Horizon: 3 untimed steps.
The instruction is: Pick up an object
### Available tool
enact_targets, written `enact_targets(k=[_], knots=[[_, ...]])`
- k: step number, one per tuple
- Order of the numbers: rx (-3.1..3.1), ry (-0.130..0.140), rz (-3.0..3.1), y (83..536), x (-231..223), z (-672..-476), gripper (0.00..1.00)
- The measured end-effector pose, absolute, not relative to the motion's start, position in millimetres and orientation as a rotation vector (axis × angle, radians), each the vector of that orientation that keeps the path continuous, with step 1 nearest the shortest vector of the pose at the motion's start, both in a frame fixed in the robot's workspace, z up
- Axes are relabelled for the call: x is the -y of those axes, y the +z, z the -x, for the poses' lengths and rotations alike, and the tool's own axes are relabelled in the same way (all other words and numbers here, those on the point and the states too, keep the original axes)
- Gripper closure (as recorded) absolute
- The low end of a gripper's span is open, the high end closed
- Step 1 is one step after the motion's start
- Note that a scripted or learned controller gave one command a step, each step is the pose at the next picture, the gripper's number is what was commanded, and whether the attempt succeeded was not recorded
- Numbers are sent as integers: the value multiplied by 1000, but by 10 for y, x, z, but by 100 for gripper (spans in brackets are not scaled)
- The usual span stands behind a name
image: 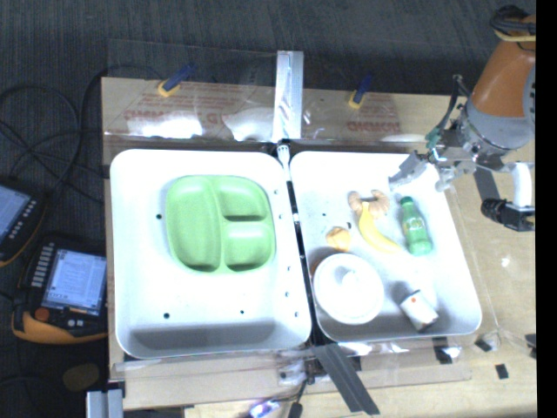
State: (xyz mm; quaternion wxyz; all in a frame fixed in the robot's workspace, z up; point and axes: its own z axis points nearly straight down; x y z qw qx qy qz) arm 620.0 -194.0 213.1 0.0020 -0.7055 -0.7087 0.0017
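- The right-hand bin point(300, 233) is taken as the landmark; the gripper point(428, 169) is seen at that bin's upper right corner, over its rim.
- The state of the end effector cannot be told; nothing is seen held by it.
- Candidate objects are found inside the right-hand bin: a green bottle point(414, 225) nearest the gripper, a banana point(376, 231) just beside the bottle toward the bin's middle, a white bowl point(348, 287) at the bin's lower part, and a small white container point(418, 308) at its lower right.
- A green divided tray point(219, 221) is located in the bin point(130, 320) to the left of the landmark.
- Risk, as judged: the bottle, lying on its side, may be rolled away if approached off-centre.
- Risk, as judged: the banana may be caught together with the bottle, since the two lie close.
- Risk, as judged: the bin rim may be struck if descent is started from the present corner position.
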Motion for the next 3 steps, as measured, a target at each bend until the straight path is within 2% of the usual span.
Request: enact_targets(k=[1, 2, 3], knots=[[2158, 9, 2280, 1984, 1749, -6686, 0], [2127, 10, 2308, 1498, 2142, -6125, 0], [2152, -11, 2285, 973, 2107, -6139, 0]])
